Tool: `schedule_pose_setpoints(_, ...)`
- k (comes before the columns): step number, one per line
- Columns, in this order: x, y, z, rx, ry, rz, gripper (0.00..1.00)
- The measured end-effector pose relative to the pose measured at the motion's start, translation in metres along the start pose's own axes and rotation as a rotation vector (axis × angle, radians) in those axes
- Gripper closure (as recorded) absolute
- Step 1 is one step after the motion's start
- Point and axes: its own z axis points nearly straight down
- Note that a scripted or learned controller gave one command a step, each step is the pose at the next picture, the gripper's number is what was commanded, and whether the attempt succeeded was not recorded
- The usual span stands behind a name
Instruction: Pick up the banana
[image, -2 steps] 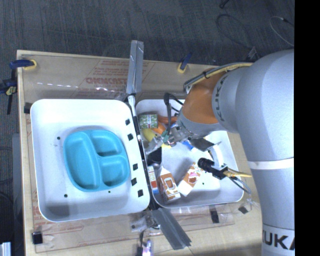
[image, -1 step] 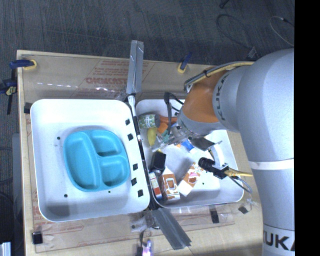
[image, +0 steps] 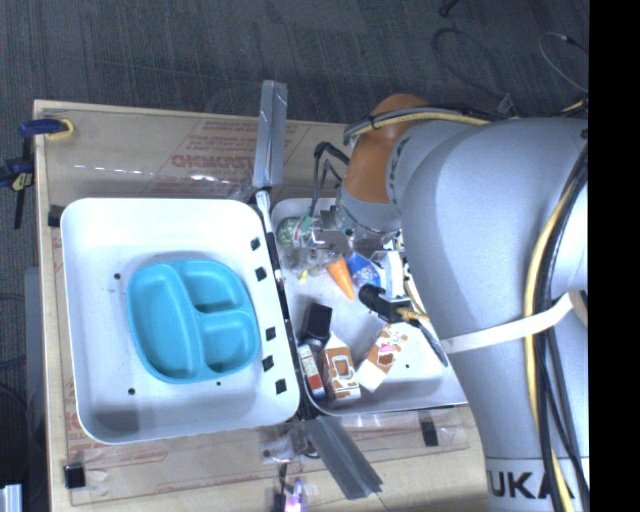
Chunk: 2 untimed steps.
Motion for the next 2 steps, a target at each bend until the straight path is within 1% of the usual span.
schedule_pose_setpoints(1, -0.0439, -0.0199, -0.0777, -0.053, 0.002, -0.084, 1.0)
schedule_pose_setpoints(2, -0.043, -0.0198, -0.0774, -0.052, 0.003, -0.086, 0.0)
